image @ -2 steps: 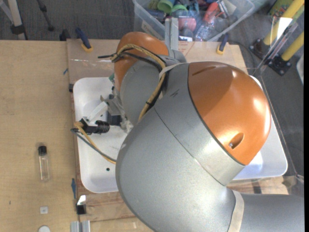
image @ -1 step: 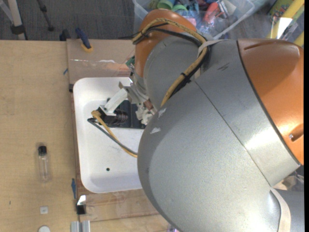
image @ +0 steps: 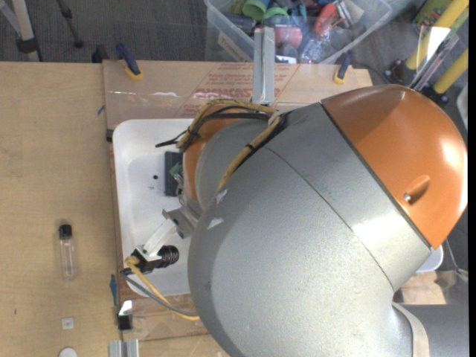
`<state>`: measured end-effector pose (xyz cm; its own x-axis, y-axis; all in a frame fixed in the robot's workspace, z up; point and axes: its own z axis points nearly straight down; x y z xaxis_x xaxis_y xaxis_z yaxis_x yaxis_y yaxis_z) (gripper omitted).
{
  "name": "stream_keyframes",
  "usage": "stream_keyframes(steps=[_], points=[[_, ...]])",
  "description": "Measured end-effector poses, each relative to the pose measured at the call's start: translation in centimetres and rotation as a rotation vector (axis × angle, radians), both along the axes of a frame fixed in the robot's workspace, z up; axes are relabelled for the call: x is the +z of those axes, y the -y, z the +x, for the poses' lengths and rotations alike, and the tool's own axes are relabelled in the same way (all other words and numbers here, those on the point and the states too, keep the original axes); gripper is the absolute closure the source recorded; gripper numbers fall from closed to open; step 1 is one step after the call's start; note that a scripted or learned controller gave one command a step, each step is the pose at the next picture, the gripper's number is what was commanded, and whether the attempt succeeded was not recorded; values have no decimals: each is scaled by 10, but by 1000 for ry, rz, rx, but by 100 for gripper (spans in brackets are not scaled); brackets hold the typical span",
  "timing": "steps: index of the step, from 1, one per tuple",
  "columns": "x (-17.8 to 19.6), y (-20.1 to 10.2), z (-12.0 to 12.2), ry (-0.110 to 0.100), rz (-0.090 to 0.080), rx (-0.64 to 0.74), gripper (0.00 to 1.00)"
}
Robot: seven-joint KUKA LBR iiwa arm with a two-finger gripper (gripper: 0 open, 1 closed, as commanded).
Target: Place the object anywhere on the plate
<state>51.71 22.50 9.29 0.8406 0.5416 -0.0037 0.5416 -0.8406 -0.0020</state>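
The grey arm with its orange band (image: 401, 155) covers most of the camera view and hangs over the left white bin (image: 137, 155). Its wrist end reaches down into that bin, where part of the gripper (image: 178, 213) shows as grey metal near the bin's front half. An orange-brown curved edge (image: 192, 146) peeks out beside the arm at the bin's middle; I cannot tell whether it is the plate. The object is hidden under the arm. The right bin is almost wholly covered.
A small glass vial (image: 67, 250) lies on the wooden bench left of the bin. A clear tub (image: 297, 10) with several colourful toys stands behind the bins. Blue clamps (image: 132, 67) hold the cardboard at the back. A tiny dark speck (image: 155, 177) lies on the bin floor.
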Motion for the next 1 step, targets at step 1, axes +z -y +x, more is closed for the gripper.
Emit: stream_keyframes(steps=[1], points=[[-1, -1, -33, 20, 5, 160, 100]])
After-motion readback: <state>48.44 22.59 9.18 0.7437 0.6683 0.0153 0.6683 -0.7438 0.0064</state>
